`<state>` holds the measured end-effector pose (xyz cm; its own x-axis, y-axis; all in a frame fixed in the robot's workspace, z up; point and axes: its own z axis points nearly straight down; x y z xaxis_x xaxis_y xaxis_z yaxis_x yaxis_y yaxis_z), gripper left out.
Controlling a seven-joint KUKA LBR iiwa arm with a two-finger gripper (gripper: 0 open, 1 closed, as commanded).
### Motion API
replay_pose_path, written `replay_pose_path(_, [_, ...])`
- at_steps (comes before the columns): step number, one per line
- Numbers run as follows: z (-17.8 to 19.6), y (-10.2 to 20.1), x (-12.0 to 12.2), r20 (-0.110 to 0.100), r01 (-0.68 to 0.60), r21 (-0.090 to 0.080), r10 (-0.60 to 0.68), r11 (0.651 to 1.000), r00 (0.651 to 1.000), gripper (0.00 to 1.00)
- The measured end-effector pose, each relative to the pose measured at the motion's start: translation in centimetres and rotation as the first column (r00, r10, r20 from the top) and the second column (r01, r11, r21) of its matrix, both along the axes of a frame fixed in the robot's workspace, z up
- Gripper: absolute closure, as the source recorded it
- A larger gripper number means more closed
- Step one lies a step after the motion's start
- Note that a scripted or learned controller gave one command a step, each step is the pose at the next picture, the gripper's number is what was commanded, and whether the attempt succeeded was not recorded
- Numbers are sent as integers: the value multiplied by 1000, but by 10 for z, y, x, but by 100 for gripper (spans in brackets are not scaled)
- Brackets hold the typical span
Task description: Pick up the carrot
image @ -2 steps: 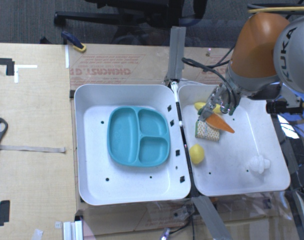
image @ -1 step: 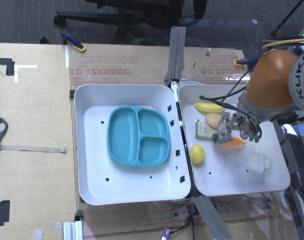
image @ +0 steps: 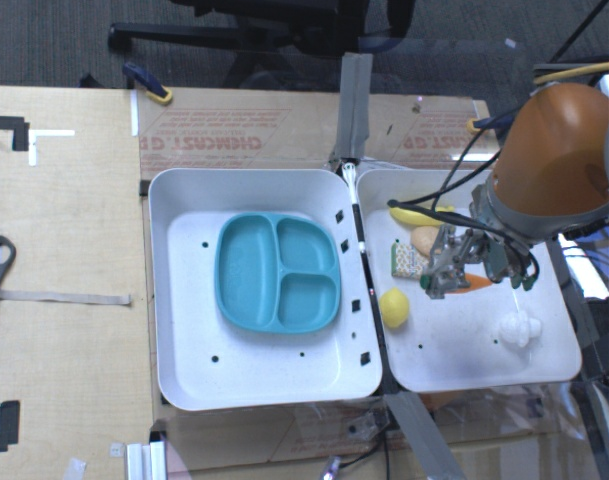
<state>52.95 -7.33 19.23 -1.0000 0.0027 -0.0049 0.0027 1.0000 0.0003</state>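
Carrot [image: 471,284] lies in my right-hand bin [image: 544,363], its orange tip poking out just beside my gripper [image: 442,281], which hangs low over it; I cannot tell how the gripper is set. Near it sit a lemon [image: 394,307], a banana [image: 416,215] and a white lump [image: 519,330], while the left bin [image: 184,368] holds a teal divided plate [image: 278,272].

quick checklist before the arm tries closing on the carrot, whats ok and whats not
1. Carrot located in the right bin: ok.
2. Gripper over the carrot: cannot tell, it sits by the carrot's left end.
3. Carrot between the fingers: cannot tell.
4. Neighbours apart from the carrot: not ok, banana and lemon crowd the gripper.
5. Teal plate away in the left bin: ok.
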Motion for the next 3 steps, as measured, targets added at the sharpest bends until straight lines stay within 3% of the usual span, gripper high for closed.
replay_pose_path(1, [-91, -65, 12, -2, 69, 0, -69, 998, 998, 100])
replay_pose_path(2, [-92, -110, 28, -3, 278, 6, -278, 961, 961, 100])
replay_pose_path(3, [-12, -73, 26, -1, 319, 1, -319, 948, 948, 100])
